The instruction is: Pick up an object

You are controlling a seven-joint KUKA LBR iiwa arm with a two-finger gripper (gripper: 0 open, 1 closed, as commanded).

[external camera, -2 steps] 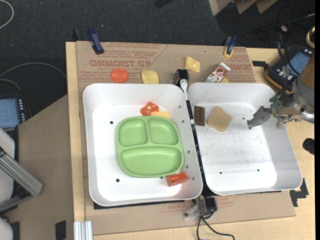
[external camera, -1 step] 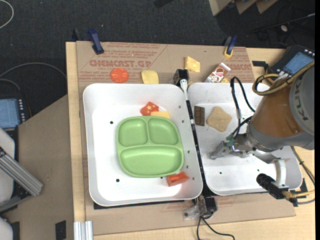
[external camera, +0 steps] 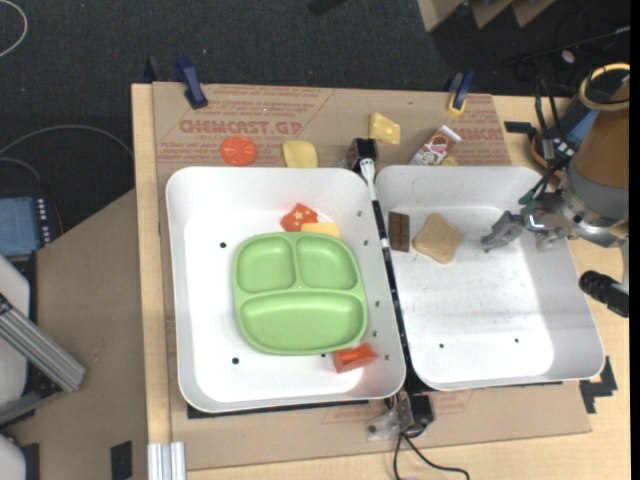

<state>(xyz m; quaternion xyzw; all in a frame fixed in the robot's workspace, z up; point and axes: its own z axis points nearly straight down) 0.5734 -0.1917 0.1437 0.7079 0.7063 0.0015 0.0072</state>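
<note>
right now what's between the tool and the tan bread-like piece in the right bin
Nothing: in the camera view, bare white bin floor separates the tool from the tan bread-like piece. A dark brown block lies on the piece's far side.

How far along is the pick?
Done: the arm is over the right bin, with the gripper low near its upper right. In hand: nothing visible between the fingers. The tan block lies in the bin left of the gripper, apart from it, with a dark brown piece beside it. Left: close on an object and lift. The green tray sits in the left bin.
</note>
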